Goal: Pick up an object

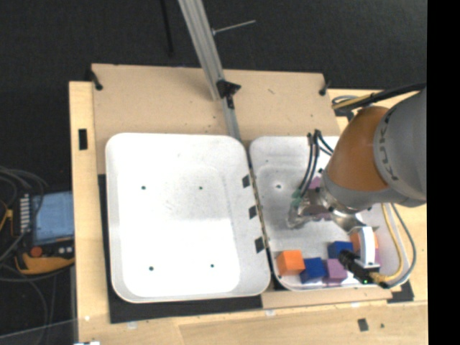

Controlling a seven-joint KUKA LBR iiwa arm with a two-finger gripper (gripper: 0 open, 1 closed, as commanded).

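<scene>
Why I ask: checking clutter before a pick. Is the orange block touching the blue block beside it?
Touching. The camera view shows the orange block and blue block meeting edge to edge, no bin floor between.

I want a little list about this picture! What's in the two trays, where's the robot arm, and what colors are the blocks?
left bin: white, a few small dark dots on its floor
right bin: white, holds the blocks
arm: grey with an orange band, reaching in from the right over the right bin
gripper: low over the middle of the right bin
orange block: near edge of the right bin
blue block: beside the orange block
purple block: beside the blue block
second blue block: just behind the purple block
</scene>
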